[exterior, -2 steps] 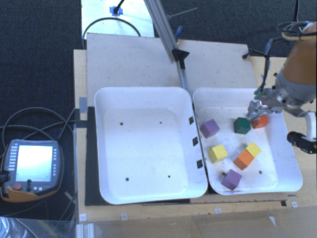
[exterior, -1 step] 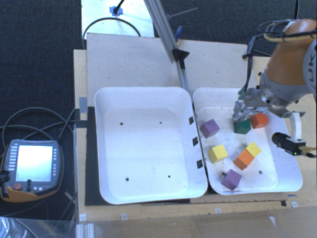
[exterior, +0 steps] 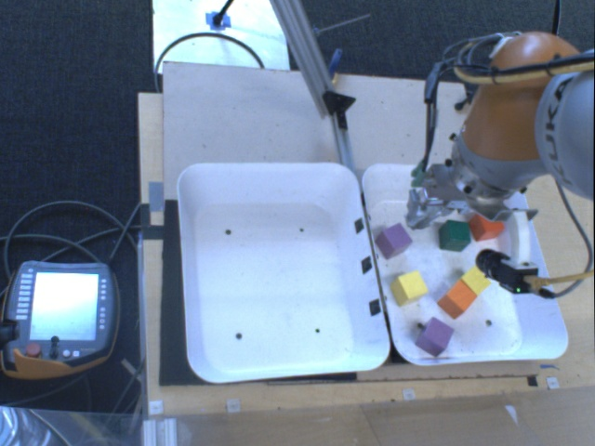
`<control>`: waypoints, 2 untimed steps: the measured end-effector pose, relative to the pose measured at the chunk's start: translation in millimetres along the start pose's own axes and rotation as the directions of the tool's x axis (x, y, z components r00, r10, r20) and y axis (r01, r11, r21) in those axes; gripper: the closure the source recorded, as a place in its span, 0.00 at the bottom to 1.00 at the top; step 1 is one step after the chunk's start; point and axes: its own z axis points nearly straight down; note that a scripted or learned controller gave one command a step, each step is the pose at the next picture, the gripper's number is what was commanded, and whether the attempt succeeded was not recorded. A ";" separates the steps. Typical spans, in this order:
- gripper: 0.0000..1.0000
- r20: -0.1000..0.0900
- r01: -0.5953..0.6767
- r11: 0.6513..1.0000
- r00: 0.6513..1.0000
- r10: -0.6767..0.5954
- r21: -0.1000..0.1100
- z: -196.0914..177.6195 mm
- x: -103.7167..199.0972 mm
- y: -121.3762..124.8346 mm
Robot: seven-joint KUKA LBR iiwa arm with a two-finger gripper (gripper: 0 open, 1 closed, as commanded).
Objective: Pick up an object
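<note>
Reaching into the right bin, nothing picked up yet.

My pincer [exterior: 429,203] hangs low at the far end of the right bin [exterior: 548,337]; I cannot tell its state. The green block [exterior: 455,236] lies just beside it, the purple block [exterior: 393,240] nearby, the yellow block [exterior: 409,287] farther off. Next, I judge, I must centre over the green block and descend.

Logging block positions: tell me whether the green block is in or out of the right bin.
In. The green block sits on the right bin's floor, near the gripper.
</note>
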 end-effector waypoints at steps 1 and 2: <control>1.00 0.001 -0.002 1.000 1.000 0.002 0.001 9.6 43.0 -9.4; 1.00 0.000 0.000 1.000 1.000 0.000 0.002 23.0 98.7 -17.8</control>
